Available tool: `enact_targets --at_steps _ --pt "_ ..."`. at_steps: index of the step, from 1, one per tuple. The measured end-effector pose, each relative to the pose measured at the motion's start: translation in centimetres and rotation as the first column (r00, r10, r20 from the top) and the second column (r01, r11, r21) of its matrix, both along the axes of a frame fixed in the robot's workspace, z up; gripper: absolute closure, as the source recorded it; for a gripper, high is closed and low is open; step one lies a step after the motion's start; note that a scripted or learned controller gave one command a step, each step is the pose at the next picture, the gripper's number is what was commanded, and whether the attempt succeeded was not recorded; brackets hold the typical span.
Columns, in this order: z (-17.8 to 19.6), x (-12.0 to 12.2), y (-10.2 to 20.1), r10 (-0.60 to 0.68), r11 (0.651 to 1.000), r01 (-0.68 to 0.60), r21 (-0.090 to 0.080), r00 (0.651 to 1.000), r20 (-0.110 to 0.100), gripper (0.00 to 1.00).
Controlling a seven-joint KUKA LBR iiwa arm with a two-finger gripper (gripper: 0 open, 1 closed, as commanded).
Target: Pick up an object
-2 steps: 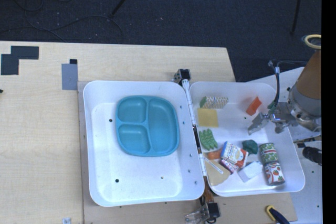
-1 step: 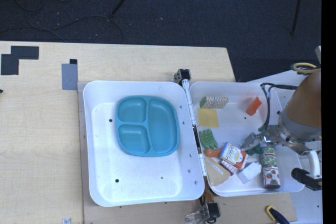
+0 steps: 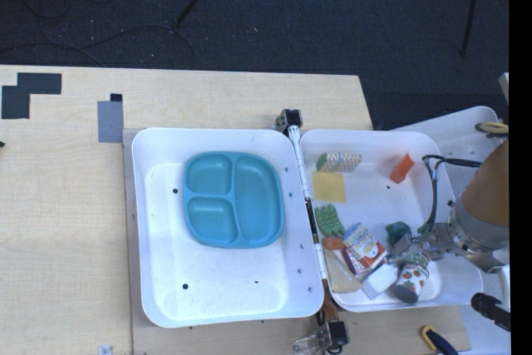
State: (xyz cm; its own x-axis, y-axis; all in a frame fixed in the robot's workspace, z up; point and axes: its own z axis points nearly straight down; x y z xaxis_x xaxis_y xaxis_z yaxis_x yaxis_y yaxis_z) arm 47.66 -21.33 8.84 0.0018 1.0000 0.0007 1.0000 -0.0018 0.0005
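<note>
Two shallow white bins sat side by side on the pale wooden tabletop [image 3: 66,220]. The left bin [image 3: 158,295] carried a blue divided plate [image 3: 233,199], smooth and rounded, with three compartments. The right bin [image 3: 374,147] held the clutter: a flat yellow square [image 3: 330,186], an orange block [image 3: 401,168], a speckled wrapped bar [image 3: 340,161], a knobbly green piece [image 3: 329,219], a glossy printed packet [image 3: 363,248], and a white patterned cup [image 3: 413,281] lying near the bin's near right corner.

The end effector [image 3: 413,249] was low in the right bin's near right part, just beside a dark teal object [image 3: 398,230] and above the cup. Whether it was released or clenched could not be told; dark metal parts blurred together there.

By my reading, the arm was at the reach or grasp stage. Next it would need a firm hold on one item, then a straight lift clear of its neighbours.
</note>
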Motion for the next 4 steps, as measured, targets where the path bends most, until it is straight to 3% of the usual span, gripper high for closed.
enact_targets --at_steps 1,2,3,4 --pt "0.9 0.1 -0.1 -0.005 1.0 0.005 0.0 1.0 0.001 1.0" --pt "3.4 8.5 5.4 0.003 1.0 -0.003 0.001 1.0 -0.005 1.0" --pt "10.5 4.1 8.3 0.002 1.0 -0.002 0.001 1.0 -0.006 1.0" --pt "13.0 4.5 7.5 0.003 1.0 -0.003 0.0 1.0 -0.006 1.0"
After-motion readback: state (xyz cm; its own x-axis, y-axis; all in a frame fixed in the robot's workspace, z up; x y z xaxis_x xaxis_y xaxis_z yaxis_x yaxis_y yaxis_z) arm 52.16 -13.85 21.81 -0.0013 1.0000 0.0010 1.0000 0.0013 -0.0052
